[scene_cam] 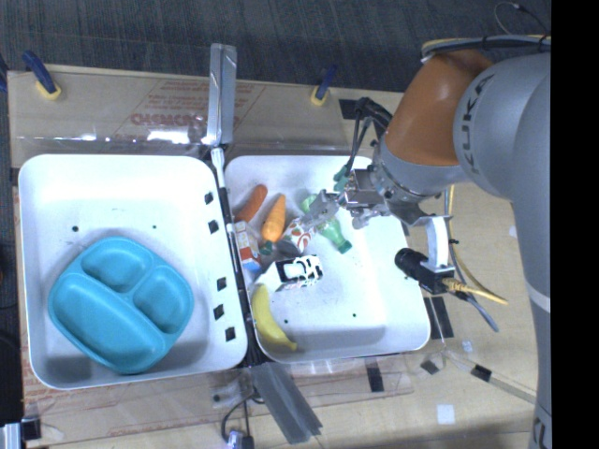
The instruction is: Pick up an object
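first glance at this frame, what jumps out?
The bright blue divided tray lying in the left bin, tilted toward its lower corner. Next, the big grey arm with its orange band reaching in from the right, its gripper low over the right bin. There a cluster sits along the left side: a carrot, a banana, and a small black and white object.

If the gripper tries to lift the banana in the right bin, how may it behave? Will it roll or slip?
The banana lies curved against the right bin's near-left wall, so it probably will not roll far; its bend should stop it. Its smooth, tapering skin may slip between narrow fingers. It looks like a toy, so probably light and stiff, though that is uncertain.
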Tool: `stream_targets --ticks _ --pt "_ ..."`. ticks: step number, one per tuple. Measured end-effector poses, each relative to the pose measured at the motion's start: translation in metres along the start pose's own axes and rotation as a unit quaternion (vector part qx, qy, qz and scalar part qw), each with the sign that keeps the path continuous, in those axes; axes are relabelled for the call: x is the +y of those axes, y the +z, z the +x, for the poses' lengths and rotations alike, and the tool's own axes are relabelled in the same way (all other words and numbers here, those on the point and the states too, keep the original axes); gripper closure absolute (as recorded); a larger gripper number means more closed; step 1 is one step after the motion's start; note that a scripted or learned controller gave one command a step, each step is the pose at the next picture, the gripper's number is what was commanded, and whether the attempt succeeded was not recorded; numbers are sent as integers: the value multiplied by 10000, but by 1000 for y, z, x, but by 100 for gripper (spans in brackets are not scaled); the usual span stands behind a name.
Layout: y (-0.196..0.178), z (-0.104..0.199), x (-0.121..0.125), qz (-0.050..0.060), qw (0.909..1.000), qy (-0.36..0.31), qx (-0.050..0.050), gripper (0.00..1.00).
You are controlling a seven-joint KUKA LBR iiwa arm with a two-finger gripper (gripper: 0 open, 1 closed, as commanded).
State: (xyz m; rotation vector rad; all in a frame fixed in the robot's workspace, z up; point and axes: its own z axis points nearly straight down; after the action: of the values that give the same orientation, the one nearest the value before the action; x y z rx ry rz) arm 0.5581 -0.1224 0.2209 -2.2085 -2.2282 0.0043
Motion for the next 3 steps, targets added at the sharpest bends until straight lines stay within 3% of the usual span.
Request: stream_targets --ticks 1,2,3 --pt "95 -30 53 -27 9991 -422 -10 0" --pt "128 -34 73 -28 9968 -800 -12 0" --pt "118 -34 74 -39 9966 -825 -19 100"
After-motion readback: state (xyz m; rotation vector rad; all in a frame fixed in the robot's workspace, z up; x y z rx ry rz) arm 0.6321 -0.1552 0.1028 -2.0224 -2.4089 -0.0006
